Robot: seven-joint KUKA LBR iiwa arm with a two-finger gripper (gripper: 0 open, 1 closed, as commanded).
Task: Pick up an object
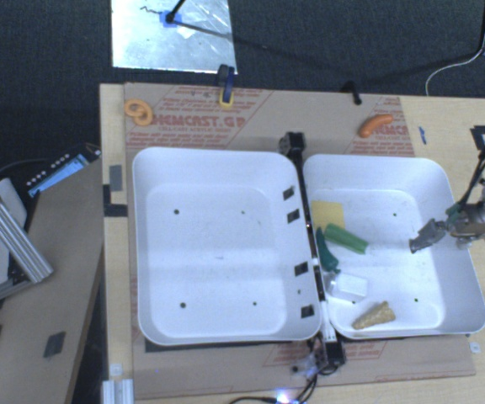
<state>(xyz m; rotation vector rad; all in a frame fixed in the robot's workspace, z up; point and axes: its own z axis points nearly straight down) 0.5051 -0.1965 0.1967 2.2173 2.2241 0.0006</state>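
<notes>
The right bin (411, 192) holds a flat yellow square (327, 214), a green cylinder (346, 240), a dark teal piece (327, 258) against the left wall, a white block (349, 287) and a tan lumpy piece (374, 315). My gripper (422, 240) hangs over the right side of this bin, reaching in from the right edge. It is about a hand's width to the right of the green cylinder and touches none of the objects. Nothing shows in its grasp.
The left bin (217, 242) lies beside the right one, joined by black clips along the divider (307, 225). On the cardboard behind the bins lie an orange sausage shape (375, 124), an orange ring (138, 111) and a yellow-and-blue clamp (225, 86).
</notes>
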